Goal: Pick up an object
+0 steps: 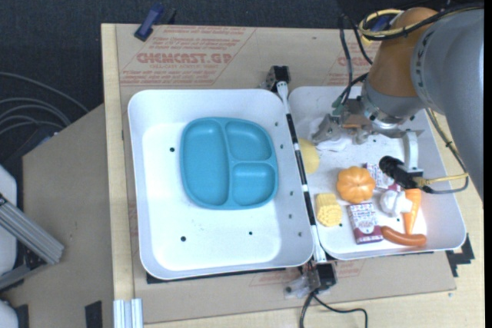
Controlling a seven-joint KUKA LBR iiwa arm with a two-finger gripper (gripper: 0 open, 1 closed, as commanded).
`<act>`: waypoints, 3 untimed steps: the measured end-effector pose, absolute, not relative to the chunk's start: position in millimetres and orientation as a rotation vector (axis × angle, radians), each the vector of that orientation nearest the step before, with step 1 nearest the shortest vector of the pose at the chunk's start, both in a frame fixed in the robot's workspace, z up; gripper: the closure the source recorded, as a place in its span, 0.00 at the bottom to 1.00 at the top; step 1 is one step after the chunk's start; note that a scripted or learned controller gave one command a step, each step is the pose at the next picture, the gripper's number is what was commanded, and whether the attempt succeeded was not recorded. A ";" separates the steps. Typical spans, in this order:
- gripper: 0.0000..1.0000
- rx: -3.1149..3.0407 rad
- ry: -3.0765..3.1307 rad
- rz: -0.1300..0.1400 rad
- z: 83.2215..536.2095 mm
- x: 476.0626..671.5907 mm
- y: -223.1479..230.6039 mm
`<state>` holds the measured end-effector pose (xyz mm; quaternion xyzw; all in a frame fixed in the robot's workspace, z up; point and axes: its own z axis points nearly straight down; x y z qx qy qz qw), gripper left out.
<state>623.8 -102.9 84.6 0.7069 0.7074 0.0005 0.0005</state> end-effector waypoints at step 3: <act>0.00 2.221 2.223 -0.002 85.0 666.5 -91.7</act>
